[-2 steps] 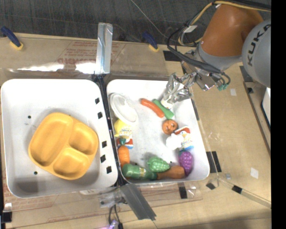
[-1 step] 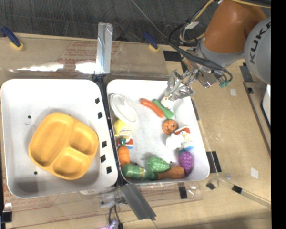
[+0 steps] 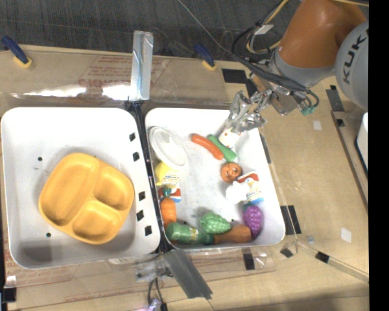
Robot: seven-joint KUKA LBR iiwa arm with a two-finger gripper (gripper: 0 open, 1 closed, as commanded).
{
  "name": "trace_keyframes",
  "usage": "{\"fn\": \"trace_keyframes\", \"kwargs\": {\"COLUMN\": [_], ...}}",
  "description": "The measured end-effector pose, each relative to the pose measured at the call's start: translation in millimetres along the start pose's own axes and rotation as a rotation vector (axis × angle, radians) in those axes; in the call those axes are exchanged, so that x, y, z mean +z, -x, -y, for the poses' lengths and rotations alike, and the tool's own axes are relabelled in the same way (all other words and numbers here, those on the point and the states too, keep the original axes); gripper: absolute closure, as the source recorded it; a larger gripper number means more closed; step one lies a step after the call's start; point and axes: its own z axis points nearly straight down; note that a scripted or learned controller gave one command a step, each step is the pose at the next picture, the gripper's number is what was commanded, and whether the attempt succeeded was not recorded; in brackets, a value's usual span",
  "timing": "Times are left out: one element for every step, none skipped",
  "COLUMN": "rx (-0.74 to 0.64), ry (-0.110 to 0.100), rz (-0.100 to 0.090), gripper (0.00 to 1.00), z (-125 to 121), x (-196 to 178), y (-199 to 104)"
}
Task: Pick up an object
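I see two white bins (image 3: 71, 118) on a taped cardboard-covered bench (image 3: 311, 193); the gripper's (image 3: 236, 129) grip I cannot tell.

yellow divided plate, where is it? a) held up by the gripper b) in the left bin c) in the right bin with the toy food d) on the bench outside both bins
b: the yellow divided plate lies flat in the left bin, while the toy food sits in the right bin.
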Motion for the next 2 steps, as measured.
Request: {"fn": "trace_keyframes", "kwargs": {"rx": [-0.002,-0.225], "ry": [-0.004,0.007], "rz": [0.004,-0.007], "gripper": [1.00,1.00], "z": [0,18], "x": [-12,-25], "y": [2,1]}}
